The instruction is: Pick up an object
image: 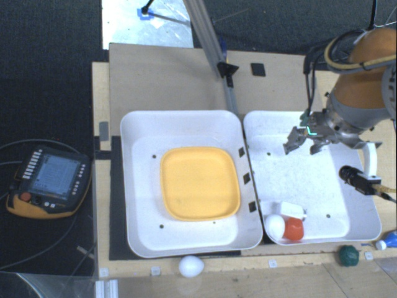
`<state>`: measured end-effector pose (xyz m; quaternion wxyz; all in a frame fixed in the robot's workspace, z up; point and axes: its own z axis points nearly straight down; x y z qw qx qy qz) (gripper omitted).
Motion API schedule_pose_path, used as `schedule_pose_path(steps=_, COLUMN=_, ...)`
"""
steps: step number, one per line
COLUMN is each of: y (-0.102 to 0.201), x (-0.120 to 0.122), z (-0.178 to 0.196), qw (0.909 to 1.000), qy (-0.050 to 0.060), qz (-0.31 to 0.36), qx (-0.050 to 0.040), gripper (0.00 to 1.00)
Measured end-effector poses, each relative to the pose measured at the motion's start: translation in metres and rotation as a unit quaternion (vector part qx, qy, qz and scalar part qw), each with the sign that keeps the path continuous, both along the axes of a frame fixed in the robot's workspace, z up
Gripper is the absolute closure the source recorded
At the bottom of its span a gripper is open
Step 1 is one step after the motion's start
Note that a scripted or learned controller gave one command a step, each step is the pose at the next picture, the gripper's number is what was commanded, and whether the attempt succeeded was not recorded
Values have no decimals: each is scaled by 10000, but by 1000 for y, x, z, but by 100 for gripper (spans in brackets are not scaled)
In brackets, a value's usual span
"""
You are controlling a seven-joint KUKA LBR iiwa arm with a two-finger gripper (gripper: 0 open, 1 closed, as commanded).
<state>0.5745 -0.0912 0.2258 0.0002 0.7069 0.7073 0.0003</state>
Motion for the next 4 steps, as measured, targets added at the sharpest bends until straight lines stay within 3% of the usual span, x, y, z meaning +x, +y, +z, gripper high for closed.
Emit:
schedule_pose_path(steps=1, y=0, x=0, z=0, qw=10000, qy=0, qz=0, qx=0, gripper=0)
schedule_pose_path(steps=3, y=6, x=0, z=-123, qw=10000, qy=27, qz=-3, qx=2, gripper=0)
schedule_pose_path(steps=4, y=6, x=0, z=-136, qw=10000, qy=4, qz=-2, qx=-1, gripper=0)
